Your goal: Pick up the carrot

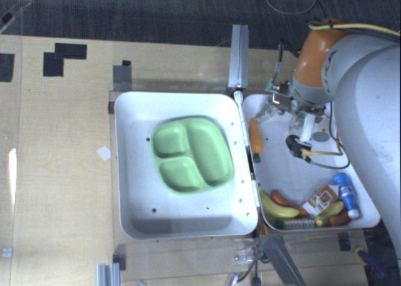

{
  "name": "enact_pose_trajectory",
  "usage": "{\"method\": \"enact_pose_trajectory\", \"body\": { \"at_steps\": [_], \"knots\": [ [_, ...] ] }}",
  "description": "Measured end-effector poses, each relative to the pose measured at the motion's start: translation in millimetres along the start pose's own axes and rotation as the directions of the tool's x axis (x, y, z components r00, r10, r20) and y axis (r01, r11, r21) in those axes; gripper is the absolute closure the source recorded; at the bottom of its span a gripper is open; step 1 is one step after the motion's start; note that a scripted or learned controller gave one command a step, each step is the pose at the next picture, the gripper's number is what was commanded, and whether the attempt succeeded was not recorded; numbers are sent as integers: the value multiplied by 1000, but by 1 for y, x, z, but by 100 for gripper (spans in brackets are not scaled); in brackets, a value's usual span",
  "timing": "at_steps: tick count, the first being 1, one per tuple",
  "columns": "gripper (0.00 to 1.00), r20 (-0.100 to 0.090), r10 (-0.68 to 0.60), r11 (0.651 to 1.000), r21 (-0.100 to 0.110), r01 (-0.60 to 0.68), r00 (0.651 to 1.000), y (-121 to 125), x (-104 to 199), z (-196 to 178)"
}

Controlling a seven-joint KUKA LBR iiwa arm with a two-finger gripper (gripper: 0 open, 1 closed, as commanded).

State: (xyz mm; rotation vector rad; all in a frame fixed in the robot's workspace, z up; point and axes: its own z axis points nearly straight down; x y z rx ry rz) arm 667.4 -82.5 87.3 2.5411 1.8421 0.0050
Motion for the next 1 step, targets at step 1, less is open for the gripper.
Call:
{"method": "enact_pose_trajectory", "body": {
  "at_steps": [1],
  "knots": [
    [100,-2,-8,1000,-7,8,1000,2,3,-13]
  ]
}}
